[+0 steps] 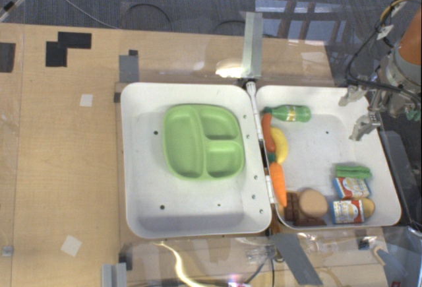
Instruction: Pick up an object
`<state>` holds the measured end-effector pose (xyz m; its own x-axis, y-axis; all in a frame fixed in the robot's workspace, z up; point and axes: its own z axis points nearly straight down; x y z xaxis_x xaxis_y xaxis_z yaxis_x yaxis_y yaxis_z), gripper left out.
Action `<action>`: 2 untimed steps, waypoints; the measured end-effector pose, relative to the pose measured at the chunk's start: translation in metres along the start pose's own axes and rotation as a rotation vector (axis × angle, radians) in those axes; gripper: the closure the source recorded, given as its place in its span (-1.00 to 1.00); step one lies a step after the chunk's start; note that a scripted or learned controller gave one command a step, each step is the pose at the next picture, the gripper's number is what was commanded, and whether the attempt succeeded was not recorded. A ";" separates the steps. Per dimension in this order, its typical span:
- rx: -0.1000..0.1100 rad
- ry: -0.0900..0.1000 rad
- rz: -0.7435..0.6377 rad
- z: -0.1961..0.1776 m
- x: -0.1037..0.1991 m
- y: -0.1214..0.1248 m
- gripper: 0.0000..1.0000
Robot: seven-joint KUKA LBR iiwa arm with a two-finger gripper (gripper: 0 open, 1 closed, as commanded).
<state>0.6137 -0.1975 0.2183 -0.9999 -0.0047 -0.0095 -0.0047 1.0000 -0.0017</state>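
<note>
No legible text or labels

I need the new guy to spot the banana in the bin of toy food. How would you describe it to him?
Look at the right bin, the one holding the toy food. Along its left wall runs a line of long items; the banana lies midway down, just below the green bottle and above the carrot. It is the only yellow thing there, short and curved, beside a thin red-orange piece.

I see two white bins [132, 147] side by side on the wooden bench [59, 167]; a green divided plate [201, 140] sits in the bin farther from the tool.
</note>
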 end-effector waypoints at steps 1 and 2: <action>-0.002 0.005 0.043 0.110 0.079 0.047 -1.00; 0.001 -0.002 -0.083 0.102 0.028 0.020 -1.00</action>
<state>0.5869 -0.1774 0.1158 -0.9961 -0.0874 -0.0118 -0.0874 0.9962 -0.0033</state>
